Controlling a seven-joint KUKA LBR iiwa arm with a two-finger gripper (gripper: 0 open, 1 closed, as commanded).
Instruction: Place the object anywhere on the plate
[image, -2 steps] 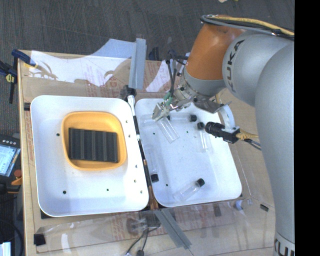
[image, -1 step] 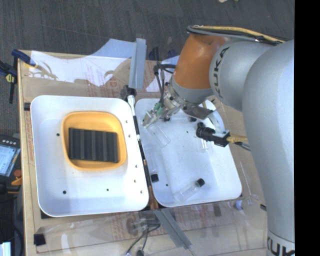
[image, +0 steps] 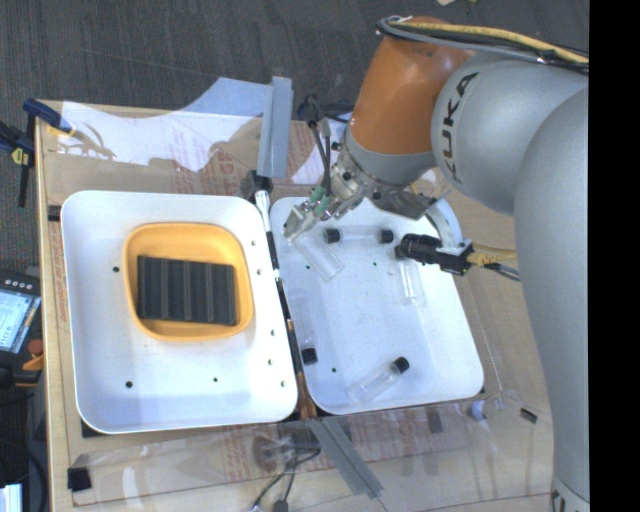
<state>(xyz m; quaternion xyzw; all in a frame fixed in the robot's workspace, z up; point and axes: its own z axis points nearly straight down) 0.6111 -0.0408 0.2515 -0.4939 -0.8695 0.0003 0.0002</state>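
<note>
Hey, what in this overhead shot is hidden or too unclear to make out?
- Gripper: the wrist covers most of it, so the state of the jaws is unclear.
- Clear vials in the right bin: nearly invisible against the white; their count is uncertain.
- Right bin's far corner: hidden by the arm.
- Plate: its dark ridged insert is unidentifiable.

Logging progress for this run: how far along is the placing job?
Nothing looks done yet: the yellow plate in the left bin carries just a dark ridged insert. The gripper is over the right bin's far left corner, near a clear vial; whether it holds anything is unclear. Other vials lie loose. Picking, carrying and placing remain.
</note>
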